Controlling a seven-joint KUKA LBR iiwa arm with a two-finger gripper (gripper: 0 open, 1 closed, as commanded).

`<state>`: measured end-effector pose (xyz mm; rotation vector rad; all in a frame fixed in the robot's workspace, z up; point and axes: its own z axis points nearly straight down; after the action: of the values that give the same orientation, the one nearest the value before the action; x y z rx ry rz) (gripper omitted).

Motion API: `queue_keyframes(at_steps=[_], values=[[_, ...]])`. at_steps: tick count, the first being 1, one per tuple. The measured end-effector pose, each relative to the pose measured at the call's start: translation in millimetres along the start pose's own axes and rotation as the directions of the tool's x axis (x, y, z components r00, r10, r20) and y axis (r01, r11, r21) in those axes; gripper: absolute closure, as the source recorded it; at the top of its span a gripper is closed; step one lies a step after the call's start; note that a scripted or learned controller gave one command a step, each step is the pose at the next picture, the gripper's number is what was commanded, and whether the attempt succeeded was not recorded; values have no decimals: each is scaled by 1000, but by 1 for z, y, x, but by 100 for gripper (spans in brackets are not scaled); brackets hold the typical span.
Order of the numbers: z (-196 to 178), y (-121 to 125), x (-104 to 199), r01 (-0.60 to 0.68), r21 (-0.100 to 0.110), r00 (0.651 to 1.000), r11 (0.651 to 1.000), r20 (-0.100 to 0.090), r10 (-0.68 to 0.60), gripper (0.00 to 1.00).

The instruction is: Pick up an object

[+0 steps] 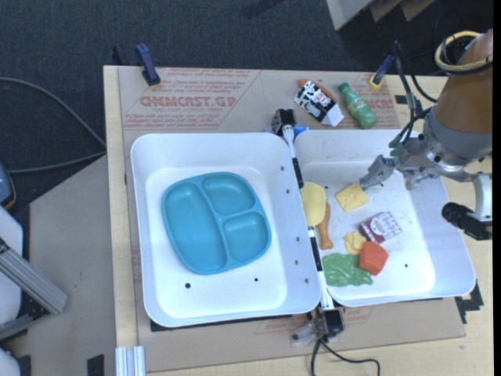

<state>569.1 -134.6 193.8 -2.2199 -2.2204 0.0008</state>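
I see the gripper (381, 172) low over the right bin (446, 280), just beside the yellow cheese wedge (351, 197); can't tell its finger state. Nearby: yellow drumstick (315, 210), red-white packet (381, 227), red block (373, 258), leafy green piece (345, 271), all toy plastic. Left bin (156, 288) holds a smooth blue 3-section plate (216, 221). Green bottle (358, 105) & b/w cow toy (317, 103) lie behind the bins.

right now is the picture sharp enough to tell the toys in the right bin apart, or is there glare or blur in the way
In the camera view the light is even and soft, with faint shadows inside the right bin. The yellow wedge, red block and green leafy piece read clearly by colour, though small detail is soft. The gripper is slightly blurred; no strong glare on the blue tray.
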Motion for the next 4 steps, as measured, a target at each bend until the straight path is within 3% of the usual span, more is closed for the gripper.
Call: queue_keyframes(at_steps=[1, 2, 3, 4], values=[[84, 61, 5, 0, -2, 1000, 1000, 1, 0, 0], [110, -65, 22, -1, 0, 1000, 1000, 0, 1, 0], [109, 10, 39, 0, -4, 1000, 1000, 2, 0, 0], [99, 10, 39, -1, -6, 1000, 1000, 2, 1, 100]])
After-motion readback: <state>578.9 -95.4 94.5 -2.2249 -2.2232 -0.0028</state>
